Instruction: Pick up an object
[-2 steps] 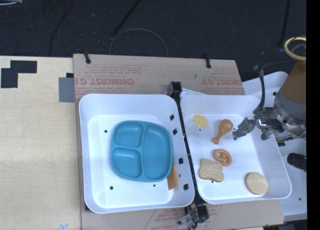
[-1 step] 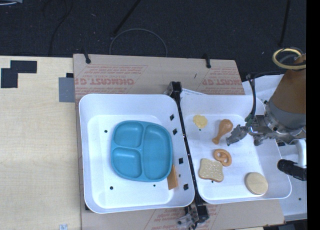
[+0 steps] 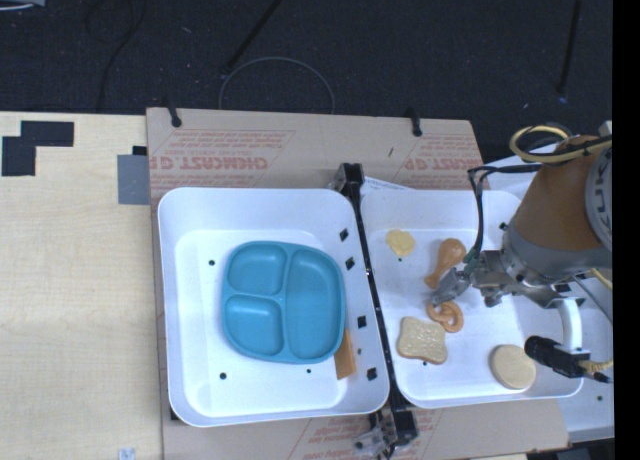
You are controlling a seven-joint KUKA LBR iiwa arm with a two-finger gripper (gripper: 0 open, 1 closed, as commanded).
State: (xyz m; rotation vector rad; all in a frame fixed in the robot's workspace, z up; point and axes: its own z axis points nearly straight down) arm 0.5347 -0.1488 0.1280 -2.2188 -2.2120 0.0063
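In the right bin point(image 3: 480, 210) lie a pale yellow chip point(image 3: 400, 243), an orange-brown drumstick point(image 3: 445, 259), a brown pretzel point(image 3: 448, 317), a slice of toast point(image 3: 422, 340) and a round pale cookie point(image 3: 513, 367). My gripper point(image 3: 452, 291) reaches in from the right and sits low between the drumstick and the pretzel, right above the pretzel's top edge. The wrist point(image 3: 545, 248) hides part of the bin floor behind it.
The left bin point(image 3: 185, 248) holds a blue divided plate point(image 3: 283, 301) and a small brown piece point(image 3: 345, 355) by its right wall. A black divider point(image 3: 362, 278) separates the bins. Cables and a black fitting point(image 3: 560, 353) lie at the right bin's right edge.
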